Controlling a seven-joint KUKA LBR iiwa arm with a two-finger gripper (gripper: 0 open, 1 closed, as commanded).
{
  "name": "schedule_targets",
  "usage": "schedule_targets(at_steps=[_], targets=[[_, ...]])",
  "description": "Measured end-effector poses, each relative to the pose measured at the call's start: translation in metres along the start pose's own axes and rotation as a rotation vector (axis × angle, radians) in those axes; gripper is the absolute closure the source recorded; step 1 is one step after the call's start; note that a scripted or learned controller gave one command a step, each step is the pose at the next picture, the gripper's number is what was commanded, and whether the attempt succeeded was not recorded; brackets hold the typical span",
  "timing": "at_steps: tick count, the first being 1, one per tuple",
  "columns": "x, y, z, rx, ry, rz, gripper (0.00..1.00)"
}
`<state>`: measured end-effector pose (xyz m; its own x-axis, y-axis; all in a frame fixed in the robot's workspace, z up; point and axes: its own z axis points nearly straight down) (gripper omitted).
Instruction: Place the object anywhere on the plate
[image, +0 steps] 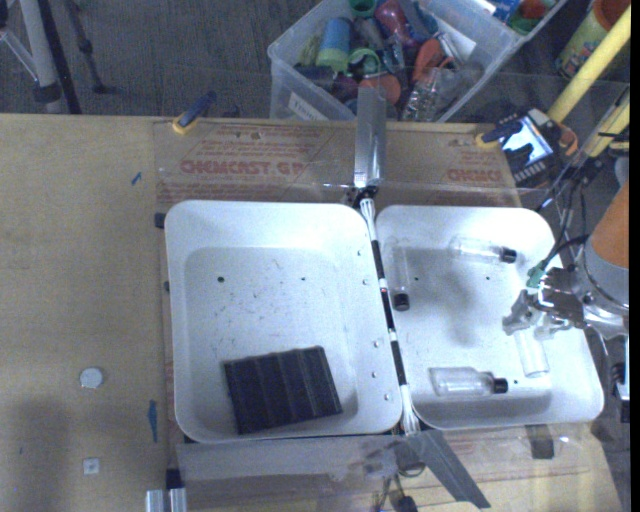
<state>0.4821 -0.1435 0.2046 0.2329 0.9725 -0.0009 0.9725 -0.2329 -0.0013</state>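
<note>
1. Right now, you have the arm (603, 290) reaching in from the right edge, its orange band (612, 232) above the wrist, and the gripper (530, 325) sits over the right side of the right bin (572, 402).
2. You cannot tell from this slant whether the gripper is open or closed; the metal parts blur together against the white floor.
3. Just below the gripper you can make out a clear shape (533, 358), glassy like a small vial. You cannot tell whether it is gripped or simply lying on the bin floor beneath.
4. Three clear vials with black caps lie apart from each other in the same bin:
   - the far vial (480, 250) lies near the back wall, cap to the right;
   - the left vial (400, 272) lies along the wall shared with the other bin, cap toward the front;
   - the near vial (462, 381) lies by the front wall, cap to the right, close to the clear shape.
5. Your plate (282, 389), a dark ribbed slab, lies flat in the front part of the left bin (262, 216), slightly turned, with nothing on it.
6. Both bins touch along their shared edge on the bench (70, 250), and a tub (300, 42) of mixed clutter stands behind them.
</note>
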Motion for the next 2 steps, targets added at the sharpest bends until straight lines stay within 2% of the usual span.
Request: schedule_targets(at_steps=[1,2], targets=[[0.066,0.055,0.073,0.002,0.0,0.433,1.0],[0.212,0.01,0.021,0.002,0.0,0.334,1.0]])
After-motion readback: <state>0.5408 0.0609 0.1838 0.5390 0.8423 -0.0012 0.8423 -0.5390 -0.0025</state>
